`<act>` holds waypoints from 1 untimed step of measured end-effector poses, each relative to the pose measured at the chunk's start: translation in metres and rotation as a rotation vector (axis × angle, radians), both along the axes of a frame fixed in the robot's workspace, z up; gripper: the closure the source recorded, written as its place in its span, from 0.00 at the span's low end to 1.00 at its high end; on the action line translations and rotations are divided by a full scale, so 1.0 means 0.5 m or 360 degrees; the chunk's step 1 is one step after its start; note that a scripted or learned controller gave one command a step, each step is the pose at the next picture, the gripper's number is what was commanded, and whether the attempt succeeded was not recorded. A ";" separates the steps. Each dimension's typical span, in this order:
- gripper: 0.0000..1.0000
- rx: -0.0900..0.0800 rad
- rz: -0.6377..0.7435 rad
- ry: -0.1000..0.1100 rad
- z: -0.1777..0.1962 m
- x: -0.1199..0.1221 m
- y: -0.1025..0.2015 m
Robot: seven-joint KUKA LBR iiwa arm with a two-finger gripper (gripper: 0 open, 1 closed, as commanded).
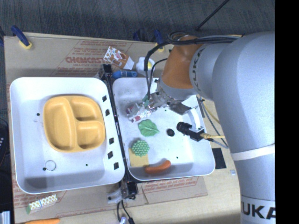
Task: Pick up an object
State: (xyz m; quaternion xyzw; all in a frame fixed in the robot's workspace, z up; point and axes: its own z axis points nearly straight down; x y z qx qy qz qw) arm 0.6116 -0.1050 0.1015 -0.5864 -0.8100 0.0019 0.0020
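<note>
**Cardboard-covered bench with two bins**

The bench point(88, 55) is covered with printed brown cardboard. Two shallow white bins sit on it side by side, touching: the left bin point(23, 139) and the right bin point(201, 164). A small printed packet point(113, 55) lies on the cardboard behind the bins. A patterned wrapper point(42, 203) lies near the front left corner.

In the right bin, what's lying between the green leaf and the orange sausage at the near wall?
In the camera view, the green dotted ball lies between the green leaf and the orange sausage, resting on the yellow slice.
</note>
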 end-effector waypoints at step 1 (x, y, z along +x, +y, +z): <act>1.00 0.0002 0.0141 -0.0008 0.182 -0.012 0.132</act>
